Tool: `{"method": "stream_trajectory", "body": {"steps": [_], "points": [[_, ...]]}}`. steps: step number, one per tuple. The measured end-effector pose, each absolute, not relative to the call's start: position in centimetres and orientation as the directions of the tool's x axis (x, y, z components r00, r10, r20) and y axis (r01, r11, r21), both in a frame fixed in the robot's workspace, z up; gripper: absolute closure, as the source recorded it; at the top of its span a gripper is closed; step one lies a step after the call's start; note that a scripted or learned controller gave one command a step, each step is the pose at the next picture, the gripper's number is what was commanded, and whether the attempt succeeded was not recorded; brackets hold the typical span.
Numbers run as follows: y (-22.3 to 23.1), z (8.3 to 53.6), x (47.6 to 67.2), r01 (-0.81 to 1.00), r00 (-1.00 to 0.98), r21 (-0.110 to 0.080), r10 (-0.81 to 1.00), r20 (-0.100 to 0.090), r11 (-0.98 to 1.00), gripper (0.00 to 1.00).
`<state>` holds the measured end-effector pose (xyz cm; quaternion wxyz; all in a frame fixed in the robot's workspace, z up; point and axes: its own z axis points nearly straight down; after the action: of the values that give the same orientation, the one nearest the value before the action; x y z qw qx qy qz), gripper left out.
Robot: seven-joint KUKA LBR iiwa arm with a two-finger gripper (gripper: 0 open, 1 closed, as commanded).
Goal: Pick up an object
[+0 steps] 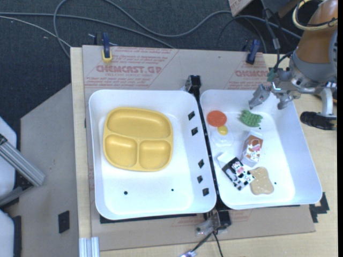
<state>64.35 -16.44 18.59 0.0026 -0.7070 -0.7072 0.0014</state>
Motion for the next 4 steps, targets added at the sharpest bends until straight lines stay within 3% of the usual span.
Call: {"method": "stream_trajectory", "body": {"steps": [2, 3, 4], "points": [[-16.4, 8.2, 63.6, 1.000, 0.000, -0.005, 1.000, 0.002, 0.000, 0.00], [-16.4, 9.7, 63.8, 1.000, 0.000, 0.001, 1.000, 0.001, 0.000, 1.00], [-16.6, 16.1, 63.4, 1.000, 0.001, 0.007, 1.000, -0.002, -0.001, 1.00]]}}
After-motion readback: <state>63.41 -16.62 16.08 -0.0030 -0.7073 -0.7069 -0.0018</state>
